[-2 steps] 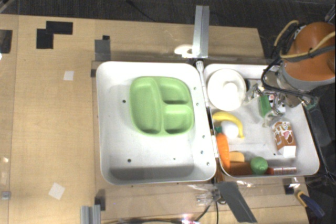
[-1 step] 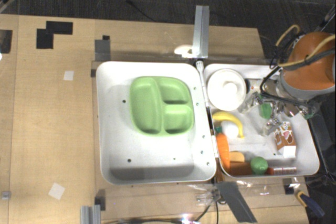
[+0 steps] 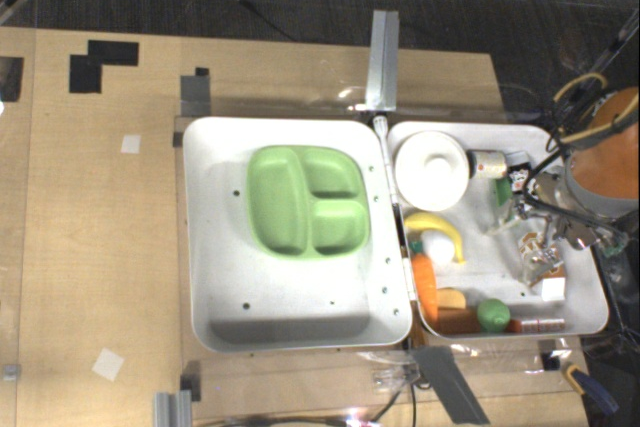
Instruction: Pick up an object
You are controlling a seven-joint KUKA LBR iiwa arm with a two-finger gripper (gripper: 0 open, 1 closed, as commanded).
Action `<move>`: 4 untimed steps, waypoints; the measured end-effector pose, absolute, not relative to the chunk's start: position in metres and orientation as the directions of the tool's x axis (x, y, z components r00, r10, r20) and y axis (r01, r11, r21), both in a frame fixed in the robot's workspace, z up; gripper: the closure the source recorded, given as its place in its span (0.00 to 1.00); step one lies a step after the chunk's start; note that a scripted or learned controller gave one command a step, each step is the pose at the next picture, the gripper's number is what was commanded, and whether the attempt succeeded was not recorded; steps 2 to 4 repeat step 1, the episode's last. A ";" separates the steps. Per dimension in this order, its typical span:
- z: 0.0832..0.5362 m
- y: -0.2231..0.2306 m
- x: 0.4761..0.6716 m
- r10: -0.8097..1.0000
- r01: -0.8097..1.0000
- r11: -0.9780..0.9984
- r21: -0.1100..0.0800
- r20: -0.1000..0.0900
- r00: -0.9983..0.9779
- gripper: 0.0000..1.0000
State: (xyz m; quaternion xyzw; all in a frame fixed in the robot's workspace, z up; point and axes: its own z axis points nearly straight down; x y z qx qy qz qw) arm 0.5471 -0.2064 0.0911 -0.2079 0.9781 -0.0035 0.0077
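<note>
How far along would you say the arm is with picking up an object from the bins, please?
Early, by the look of it. Done: the arm has reached over the right bin, and its gripper sits low near that bin's right side. In hand: nothing can be seen between its fingers. Left: the grasp and lift; the banana, carrot and white bowl lie in the bin, and the green tray lies in the left bin.

1. Left bin: the green divided plate fills its upper middle; bare floor runs along the left wall and across the front strip.
2. Right bin: crowded. The white bowl takes the upper left corner.
3. Left wall of the right bin: banana and carrot lie close together.
4. Front wall: green ball among small items.
5. Right side: the arm overhangs; the gripper sits over clutter.
6. Open floor: a narrow patch mid-bin, between the banana and the gripper.
</note>
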 end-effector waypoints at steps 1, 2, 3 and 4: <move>0.090 -0.148 0.616 -0.344 -0.344 0.939 -0.014 -0.009 -0.939 0.00; 0.090 -0.148 0.616 -0.344 -0.344 0.939 -0.014 -0.009 -0.939 0.00; 0.090 -0.148 0.616 -0.344 -0.344 0.939 -0.014 -0.009 -0.939 0.00; 0.090 -0.148 0.616 -0.344 -0.344 0.939 -0.014 -0.009 -0.939 0.00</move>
